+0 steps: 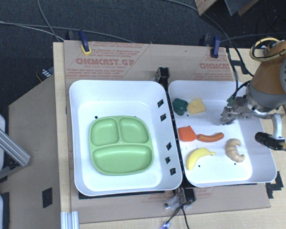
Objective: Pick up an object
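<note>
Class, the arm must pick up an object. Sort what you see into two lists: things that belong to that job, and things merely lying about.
Belonging to the job:
- two-finger gripper
- yellow toy banana
- beige toy croissant
- red toy sausage
- orange block
- yellow wedge
- dark green lump
- right white bin

Lying about:
- green divided plastic tray
- left white bin
- blue clamps

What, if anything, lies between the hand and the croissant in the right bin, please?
Nothing visible does. The hand hovers over bare bin floor, and the croissant lies below it in the camera view with only white floor between them. The sausage sits off to the side.
</note>
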`<state>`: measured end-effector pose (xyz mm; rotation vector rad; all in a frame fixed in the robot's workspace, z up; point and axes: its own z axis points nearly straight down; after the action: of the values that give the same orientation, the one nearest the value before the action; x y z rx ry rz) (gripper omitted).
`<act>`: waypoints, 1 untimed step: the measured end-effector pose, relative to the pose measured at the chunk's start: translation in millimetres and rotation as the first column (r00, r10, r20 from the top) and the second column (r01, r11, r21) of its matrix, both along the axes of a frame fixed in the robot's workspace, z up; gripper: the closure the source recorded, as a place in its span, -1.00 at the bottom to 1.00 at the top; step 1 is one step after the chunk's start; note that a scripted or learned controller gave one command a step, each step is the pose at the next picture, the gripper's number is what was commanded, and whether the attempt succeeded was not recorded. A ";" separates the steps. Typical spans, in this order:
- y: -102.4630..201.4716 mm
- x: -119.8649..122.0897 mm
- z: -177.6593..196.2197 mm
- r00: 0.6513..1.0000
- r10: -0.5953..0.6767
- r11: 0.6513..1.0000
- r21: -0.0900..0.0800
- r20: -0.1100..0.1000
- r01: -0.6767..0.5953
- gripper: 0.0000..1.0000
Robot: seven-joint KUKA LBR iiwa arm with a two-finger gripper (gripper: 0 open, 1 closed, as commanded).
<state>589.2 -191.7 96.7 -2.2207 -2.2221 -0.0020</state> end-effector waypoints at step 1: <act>-2.5 -6.7 47.0 1.000 -0.002 1.000 -0.002 0.003 0.002 1.00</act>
<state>582.5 -194.2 143.8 -2.2249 -2.2229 -0.0031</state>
